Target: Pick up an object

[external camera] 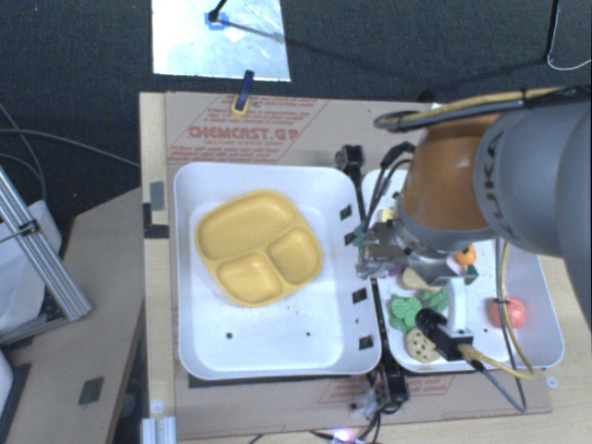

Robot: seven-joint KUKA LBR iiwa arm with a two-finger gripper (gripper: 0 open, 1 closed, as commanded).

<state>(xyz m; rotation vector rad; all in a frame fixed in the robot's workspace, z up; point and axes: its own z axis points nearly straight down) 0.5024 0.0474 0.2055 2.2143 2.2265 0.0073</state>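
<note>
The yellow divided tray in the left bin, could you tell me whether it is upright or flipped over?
Upright: the yellow tray shows its three hollow compartments facing up.

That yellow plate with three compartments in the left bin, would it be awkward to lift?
The yellow three-compartment plate looks like thin moulded plastic, so probably stiff and light. It lies flat in the left white bin, so it shouldn't roll. Its smooth, wide rim may slip from narrow fingers.

Even overhead light, glare on the foil sheet (220,24), slightly soft focus
</note>
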